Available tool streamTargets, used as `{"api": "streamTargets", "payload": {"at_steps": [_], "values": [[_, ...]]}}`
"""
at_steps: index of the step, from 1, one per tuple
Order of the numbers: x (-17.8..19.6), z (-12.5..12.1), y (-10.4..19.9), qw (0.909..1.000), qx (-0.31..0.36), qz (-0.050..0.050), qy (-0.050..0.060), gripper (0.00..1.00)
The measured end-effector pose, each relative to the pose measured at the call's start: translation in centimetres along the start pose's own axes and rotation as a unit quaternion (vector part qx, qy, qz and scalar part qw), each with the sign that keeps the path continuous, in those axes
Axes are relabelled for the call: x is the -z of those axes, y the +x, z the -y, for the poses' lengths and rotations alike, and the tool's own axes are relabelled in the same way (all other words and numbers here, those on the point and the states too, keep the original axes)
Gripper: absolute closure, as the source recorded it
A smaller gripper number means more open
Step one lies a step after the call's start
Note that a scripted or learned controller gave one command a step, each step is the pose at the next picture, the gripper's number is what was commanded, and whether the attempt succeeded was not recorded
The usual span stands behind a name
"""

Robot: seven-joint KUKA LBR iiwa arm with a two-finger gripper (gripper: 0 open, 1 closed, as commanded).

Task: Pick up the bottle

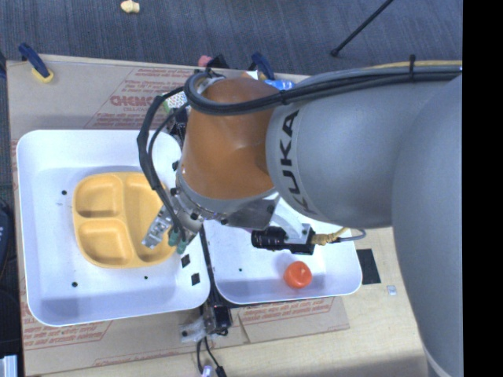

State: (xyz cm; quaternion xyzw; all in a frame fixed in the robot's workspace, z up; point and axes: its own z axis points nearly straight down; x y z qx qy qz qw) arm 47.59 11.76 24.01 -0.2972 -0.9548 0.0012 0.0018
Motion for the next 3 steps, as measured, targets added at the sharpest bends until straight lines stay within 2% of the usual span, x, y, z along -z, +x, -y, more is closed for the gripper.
{"api": "streamTargets", "payload": {"at_steps": [1,2,3], "values": [[6.4,4.4,-3.1,0.9954,0.096,0.002,-0.001,1.0],[-4.9,3.0,-2.1,0.9682,0.25,0.0,0.0,1.0],[4.5,5.1,-3.6,0.9708,0.24,0.003,-0.001,1.0]]}}
